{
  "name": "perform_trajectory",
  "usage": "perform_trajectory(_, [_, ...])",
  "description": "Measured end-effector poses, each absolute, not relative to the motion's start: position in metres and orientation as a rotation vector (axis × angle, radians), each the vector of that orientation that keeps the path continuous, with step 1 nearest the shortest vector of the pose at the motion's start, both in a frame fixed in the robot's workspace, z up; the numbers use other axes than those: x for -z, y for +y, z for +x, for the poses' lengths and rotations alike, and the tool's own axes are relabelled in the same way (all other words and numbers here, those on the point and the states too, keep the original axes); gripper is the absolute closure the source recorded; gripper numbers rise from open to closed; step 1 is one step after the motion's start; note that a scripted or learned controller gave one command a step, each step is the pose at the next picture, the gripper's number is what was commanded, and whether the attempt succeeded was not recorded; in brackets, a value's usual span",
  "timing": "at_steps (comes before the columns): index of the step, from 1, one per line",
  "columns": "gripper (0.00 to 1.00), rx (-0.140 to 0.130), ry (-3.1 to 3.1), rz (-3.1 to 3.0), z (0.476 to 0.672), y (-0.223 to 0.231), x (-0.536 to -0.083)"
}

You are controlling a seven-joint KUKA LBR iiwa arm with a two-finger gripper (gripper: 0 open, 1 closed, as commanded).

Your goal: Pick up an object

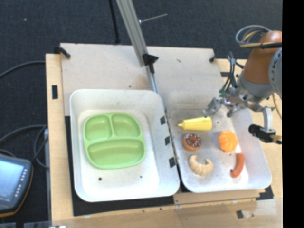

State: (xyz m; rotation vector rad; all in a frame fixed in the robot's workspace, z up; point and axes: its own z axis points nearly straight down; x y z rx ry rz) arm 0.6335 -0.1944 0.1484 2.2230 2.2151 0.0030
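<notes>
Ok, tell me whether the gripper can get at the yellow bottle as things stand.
Probably yes. The gripper hangs just above-right of the yellow bottle, which lies apart from the donut with nothing covering it.

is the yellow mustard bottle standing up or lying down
Lying down: the yellow mustard bottle rests on its side in the right bin, nozzle pointing toward the left bin.

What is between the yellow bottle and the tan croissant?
The camera view shows a round brown doughnut with sprinkles lying between the yellow plastic squeeze bottle and the tan toy croissant, in the right white bin.
</notes>
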Motion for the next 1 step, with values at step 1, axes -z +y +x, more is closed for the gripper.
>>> perform_trajectory(1, [0.0,-0.007,2.219,2.215,0.6608,-0.2123,-0.1416])
